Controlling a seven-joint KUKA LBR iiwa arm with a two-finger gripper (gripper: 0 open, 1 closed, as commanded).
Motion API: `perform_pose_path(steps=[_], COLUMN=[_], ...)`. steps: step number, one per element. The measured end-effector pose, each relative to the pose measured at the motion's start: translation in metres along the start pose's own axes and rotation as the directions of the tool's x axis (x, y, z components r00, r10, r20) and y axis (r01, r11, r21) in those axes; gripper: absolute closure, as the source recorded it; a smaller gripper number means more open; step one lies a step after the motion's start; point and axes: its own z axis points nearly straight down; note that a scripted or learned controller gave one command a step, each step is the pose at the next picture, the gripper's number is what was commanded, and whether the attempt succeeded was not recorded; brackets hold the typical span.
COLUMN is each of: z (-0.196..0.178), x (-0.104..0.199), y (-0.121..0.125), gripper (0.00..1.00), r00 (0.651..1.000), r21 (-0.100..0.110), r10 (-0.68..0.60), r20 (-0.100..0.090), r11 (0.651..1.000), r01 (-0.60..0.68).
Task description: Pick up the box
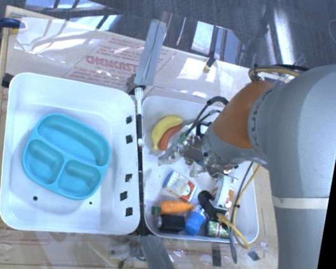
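Note:
A small white box [181, 186] with red and green print lies in the middle of the right bin [247, 231]. My gripper [174, 155] hangs just above and to the left of it, between the box and a banana [165, 130]. Nothing shows in the gripper's grasp. The grey arm with its orange band [238, 120] comes in from the right and hides the bin's far right part.
Near the box lie an orange carrot [176, 207], a blue bottle [195, 222], a black item [171, 223] and a white carton [226, 192] at the right. The left bin [21, 92] holds a blue divided tray [66, 156]. Black clips line the wall between the bins.

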Motion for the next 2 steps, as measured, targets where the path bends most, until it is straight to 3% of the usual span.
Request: perform_pose_path(steps=[1,2], z=[0.01,0.009], x=[0.008,-0.024], y=[-0.04,0.008], gripper=[0.0,0.0], r00=[0.995,0.981], r21=[-0.003,-0.003], r10=[0.099,0.192], r20=[0.0,-0.001], r11=[0.995,0.981], r01=[-0.099,-0.192])
